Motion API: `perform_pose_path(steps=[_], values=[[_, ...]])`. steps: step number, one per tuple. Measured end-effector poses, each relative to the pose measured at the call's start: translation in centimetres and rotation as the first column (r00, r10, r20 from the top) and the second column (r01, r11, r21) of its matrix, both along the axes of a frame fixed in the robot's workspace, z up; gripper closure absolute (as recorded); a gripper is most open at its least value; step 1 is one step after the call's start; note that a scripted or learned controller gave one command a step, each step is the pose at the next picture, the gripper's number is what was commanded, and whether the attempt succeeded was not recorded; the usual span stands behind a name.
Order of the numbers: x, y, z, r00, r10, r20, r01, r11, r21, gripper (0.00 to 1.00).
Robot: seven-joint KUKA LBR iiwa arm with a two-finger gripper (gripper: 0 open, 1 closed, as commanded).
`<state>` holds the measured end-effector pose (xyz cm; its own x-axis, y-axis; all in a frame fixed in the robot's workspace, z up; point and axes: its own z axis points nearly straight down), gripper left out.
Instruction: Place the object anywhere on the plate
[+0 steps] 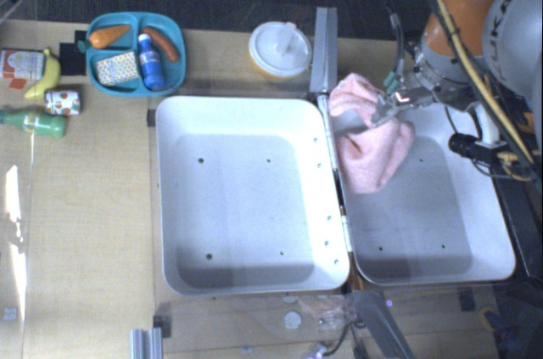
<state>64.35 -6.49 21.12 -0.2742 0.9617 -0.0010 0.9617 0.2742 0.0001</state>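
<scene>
A pink cloth (373,154) lies bunched in the right bin (441,255), up against its left wall near the far corner. My gripper (383,114) reaches in from the right and is shut on a fold at the cloth's top, with cloth showing between the fingertips. The rest of the cloth drapes down and to the left of the grip. The blue divided plate (176,37) sits on the bench far to the left, beyond the left bin. It holds an orange carrot, a sausage, a blue bottle and a cracker.
The left bin (246,264) lies between the cloth and the plate. A white lidded tub (280,49) stands behind the bins' shared corner, beside a grey post (321,52). A banana (44,75), a small can (63,102) and a green bottle (34,122) lie left of the plate.
</scene>
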Motion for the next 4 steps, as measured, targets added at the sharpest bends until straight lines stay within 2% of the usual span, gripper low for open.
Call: perform_pose_path(steps=[1, 2, 3, 4], values=[[0.1, 0.1, 1.0, 1.0, 0.006, -0.001, -0.006, 1.0, 0.0, 1.0], [-2.8, 4.3, -0.1, 0.917, 0.399, -0.001, -0.399, 0.917, 0.002, 1.0], [-5.1, 8.1, -0.8, 0.69, 0.724, 0.0, -0.724, 0.69, 0.002, 1.0], [-7.4, 11.8, -1.0, 0.353, 0.936, 0.001, -0.936, 0.353, 0.002, 1.0]])
